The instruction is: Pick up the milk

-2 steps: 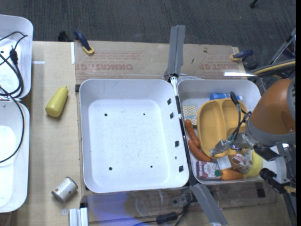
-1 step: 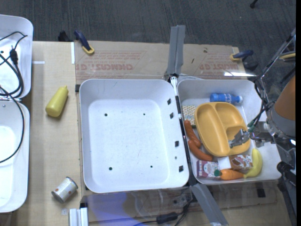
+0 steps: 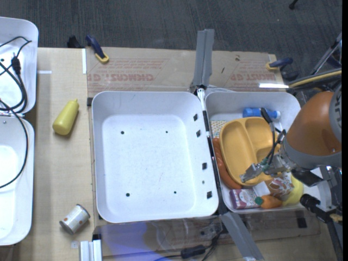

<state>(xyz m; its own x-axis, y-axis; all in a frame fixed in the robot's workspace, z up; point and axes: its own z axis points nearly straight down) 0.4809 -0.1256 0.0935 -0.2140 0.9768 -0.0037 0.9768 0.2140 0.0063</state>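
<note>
Milk carton lies flat at the right bin's near edge under the yellow dish; light, crushable card, pinch across narrow sides; gripper fingers' state unclear.

the two bins look like smooth white plastic with a dull sheen. the table is pale matt wood, and a sheet of brown printed cardboard lies flat on it. the yellow bottle and the yellow divided dish look like smooth plastic. the small can shines like metal. the milk carton has glossy printed paper. the arm's orange band is smooth and slightly glossy.
</note>
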